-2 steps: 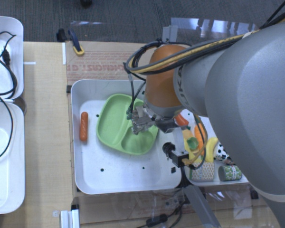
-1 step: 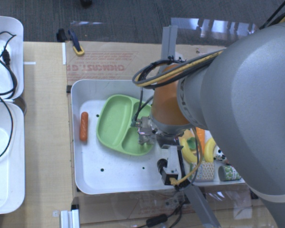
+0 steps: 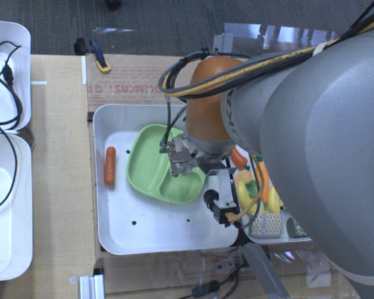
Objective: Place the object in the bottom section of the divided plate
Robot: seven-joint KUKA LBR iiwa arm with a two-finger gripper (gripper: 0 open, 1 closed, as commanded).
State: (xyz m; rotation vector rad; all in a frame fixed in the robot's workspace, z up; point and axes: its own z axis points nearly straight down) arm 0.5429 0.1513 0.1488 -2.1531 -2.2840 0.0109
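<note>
One green divided plate [image 3: 151, 162] in the right white bin [image 3: 112, 229], one orange hot dog sausage [image 3: 110, 166] lying on the bin floor just left of the plate, long axis running top to bottom, gripper [image 3: 179, 164] over the plate, grip state impossible to tell, one more white bin [image 3: 6, 242] at left.

bench [image 3: 56, 104]: light wood | on it: white bin [image 3: 115, 229] right, second white bin [image 3: 9, 254] left

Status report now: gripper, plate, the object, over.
Gripper low over green plate, fingers hidden. Hot dog lies in bin, left of plate, apart. Nothing between them.
</note>
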